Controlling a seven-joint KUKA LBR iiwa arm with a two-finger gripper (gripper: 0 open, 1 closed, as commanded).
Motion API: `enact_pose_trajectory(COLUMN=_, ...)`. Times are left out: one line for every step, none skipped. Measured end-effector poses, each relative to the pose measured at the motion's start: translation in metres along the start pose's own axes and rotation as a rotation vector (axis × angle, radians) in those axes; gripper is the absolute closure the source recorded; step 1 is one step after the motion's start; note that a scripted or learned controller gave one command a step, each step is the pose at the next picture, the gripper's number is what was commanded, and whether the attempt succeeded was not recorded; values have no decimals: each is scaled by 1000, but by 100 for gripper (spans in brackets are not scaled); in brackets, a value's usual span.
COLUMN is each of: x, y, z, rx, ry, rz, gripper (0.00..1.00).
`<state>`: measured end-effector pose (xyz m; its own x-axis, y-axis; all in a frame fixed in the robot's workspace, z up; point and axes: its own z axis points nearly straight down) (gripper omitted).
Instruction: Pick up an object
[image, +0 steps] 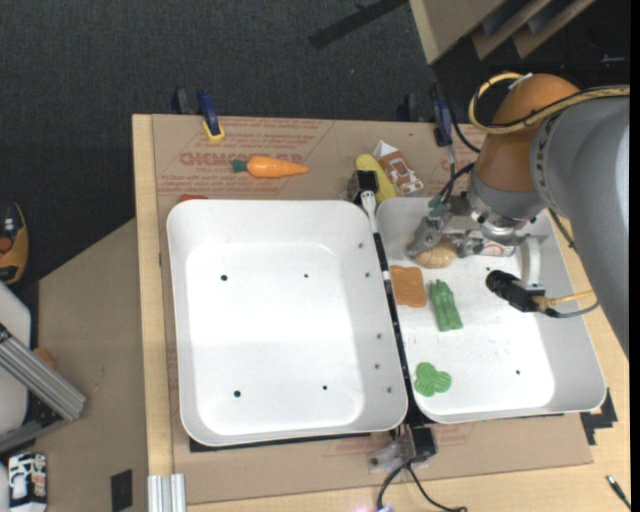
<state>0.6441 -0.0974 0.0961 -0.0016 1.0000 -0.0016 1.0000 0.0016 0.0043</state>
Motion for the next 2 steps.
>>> enact_pose_trajectory(x=112, y=4, z=-104, rx=-6, ry=4, rz=-8, gripper=100)
enact_pose_trajectory(x=123, y=26, z=-339, rx=-19, ry=2, rz=-2, gripper=100)
